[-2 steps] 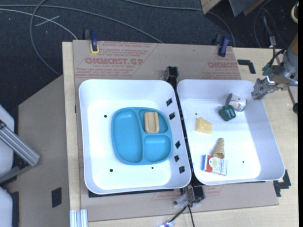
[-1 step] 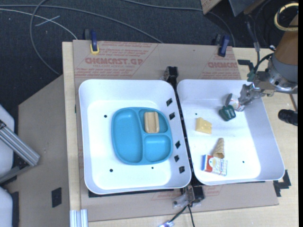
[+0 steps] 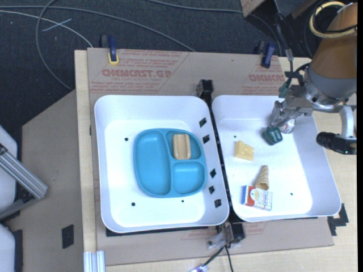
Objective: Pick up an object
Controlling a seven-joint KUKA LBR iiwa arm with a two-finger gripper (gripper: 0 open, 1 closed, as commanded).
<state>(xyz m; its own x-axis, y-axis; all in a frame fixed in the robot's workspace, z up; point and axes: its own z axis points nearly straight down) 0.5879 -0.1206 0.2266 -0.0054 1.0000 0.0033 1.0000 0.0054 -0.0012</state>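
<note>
My gripper (image 3: 282, 122) hangs over the upper part of the right bin (image 3: 317, 169), reaching in from the right. A small dark teal object (image 3: 273, 135) lies right at its lower left tip, touching or nearly touching it; I cannot see whether it is gripped. Further down the same bin lie a yellow cheese wedge (image 3: 244, 151), a tan ice cream cone (image 3: 261, 177) and a red and white carton (image 3: 257, 198).
The left bin (image 3: 113, 169) holds a blue divided plate (image 3: 153, 163) with a tan bread-like block (image 3: 181, 146) in its upper right compartment. A black hinge strip (image 3: 212, 146) runs between the bins. Clamps (image 3: 113, 54) sit on the bench's far edge.
</note>
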